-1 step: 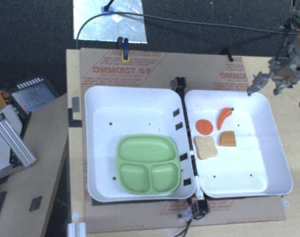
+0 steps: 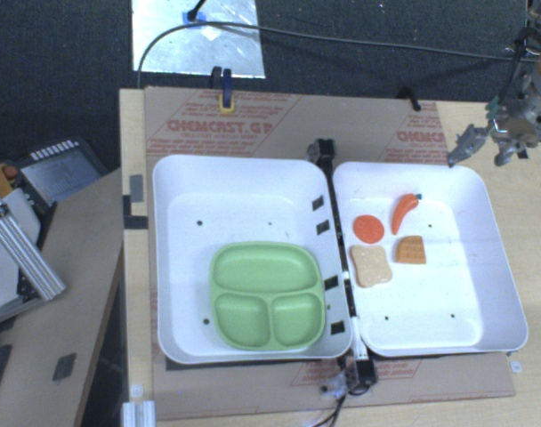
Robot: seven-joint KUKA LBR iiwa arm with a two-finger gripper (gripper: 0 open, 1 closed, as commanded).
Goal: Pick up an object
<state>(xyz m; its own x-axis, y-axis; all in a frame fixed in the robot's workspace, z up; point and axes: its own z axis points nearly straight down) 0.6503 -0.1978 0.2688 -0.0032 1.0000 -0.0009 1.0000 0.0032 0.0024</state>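
Left bin [image 2: 177,185]: a white, shallow, smooth-walled tray with rounded corners is seen on the tabletop; in its near half a pale green divided plate [image 2: 267,294] lies flat, matte plastic, three compartments, one long and two small. Right bin [image 2: 484,265]: same make, set just beside the first along a shared seam. Four small play-food pieces are grouped in its left-centre part. A tan bread slice [image 2: 370,265] lies nearest the seam, matte, rounded at the top. A flat red-orange disc [image 2: 368,229], tomato-like, is placed just beyond it. An orange chilli-shaped piece [image 2: 404,212] with a small green tip is noted beside the disc, its long axis running near-to-far with a slight lean to the right. A squarish orange-brown piece [image 2: 410,251] sits nearer, just right of the bread. None of the pieces is seen to touch the bin walls. Jaws [image 2: 488,147]: held above the far right corner of the right bin, two grey metal fingers spread fairly wide, nothing between them. The pieces lie down and to the left of the jaws, well apart; the chilli is judged the nearest candidate, and a grasp across its narrow width would be called for.
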